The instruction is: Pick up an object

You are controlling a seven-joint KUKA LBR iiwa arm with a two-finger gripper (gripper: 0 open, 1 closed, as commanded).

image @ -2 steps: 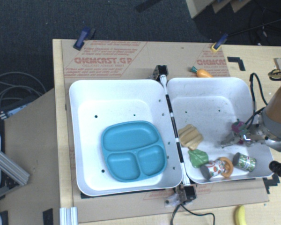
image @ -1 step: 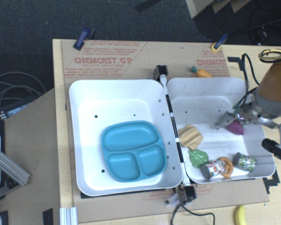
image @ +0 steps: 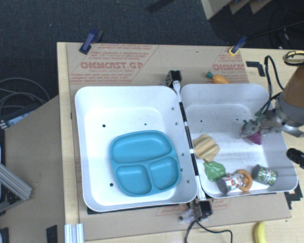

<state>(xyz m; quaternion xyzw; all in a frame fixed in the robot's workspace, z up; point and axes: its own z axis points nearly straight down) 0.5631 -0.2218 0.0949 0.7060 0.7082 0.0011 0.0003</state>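
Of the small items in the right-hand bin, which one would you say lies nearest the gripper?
The magenta object, right at the gripper. The tan wooden block, green toy and green can lie farther toward the bin's front.

Bright, even overhead light; slightly soft.

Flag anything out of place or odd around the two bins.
Two things lie outside the bins: an orange carrot-like toy on the bench behind the right bin, and a yellow object at the bench's front edge. Nothing looks spilled or broken.
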